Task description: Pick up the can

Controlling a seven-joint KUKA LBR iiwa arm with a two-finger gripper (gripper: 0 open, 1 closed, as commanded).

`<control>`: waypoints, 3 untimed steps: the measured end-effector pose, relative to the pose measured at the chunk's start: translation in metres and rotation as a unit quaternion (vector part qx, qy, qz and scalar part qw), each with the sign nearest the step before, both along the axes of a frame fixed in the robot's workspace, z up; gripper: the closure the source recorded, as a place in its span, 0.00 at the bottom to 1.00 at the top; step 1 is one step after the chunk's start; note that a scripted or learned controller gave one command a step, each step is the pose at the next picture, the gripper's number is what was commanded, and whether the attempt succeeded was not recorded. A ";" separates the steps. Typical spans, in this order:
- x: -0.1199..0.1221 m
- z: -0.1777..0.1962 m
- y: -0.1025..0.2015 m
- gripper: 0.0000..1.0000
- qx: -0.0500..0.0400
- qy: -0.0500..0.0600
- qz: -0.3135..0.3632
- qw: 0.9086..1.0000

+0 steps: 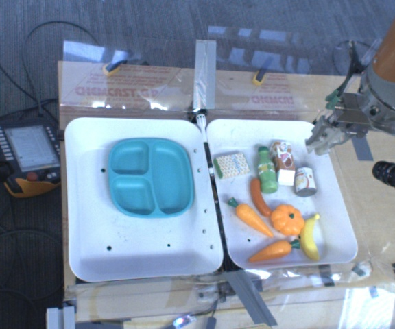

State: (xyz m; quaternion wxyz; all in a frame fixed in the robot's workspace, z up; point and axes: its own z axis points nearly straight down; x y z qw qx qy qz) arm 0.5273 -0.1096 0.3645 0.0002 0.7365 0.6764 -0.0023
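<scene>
On the worktop, the left bin (88,249) carries a blue divided plate (149,177) at its centre, well away from the job. The right bin (341,242) crowds the toy food together: carrots (251,216), a green bottle (267,171), a pumpkin (286,219), a banana (310,237). The can (304,181) lies tipped near that bin's right wall (awkward, with a white block touching it). The gripper (319,140) hovers just above and right of it, empty; whether it is parted I cannot tell.
</scene>
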 end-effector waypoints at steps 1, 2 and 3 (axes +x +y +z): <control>0.000 0.000 0.000 0.00 0.000 0.000 0.000 1.000; 0.018 -0.241 0.010 0.00 0.004 0.001 0.300 0.954; 0.087 -0.183 0.032 0.00 0.002 0.000 0.296 0.955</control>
